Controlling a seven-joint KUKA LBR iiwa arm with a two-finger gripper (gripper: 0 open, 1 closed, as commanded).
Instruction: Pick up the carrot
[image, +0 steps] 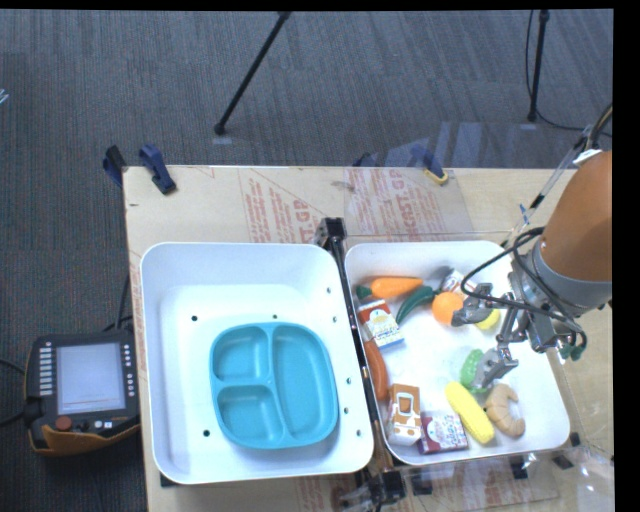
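One carrot (392, 287) lies along the right bin's (556, 395) far-left edge, long axis running roughly left-right across the view, well left of the open, empty hand (484, 345) hovering mid-bin.

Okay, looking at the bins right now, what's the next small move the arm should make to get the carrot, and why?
Probably shift the gripper toward the back-left corner of the right bin. The carrot lies there near the divider, apart from the gripper, which hangs over the green piece and the corn on the bin's right side. It should get above the carrot before descending.
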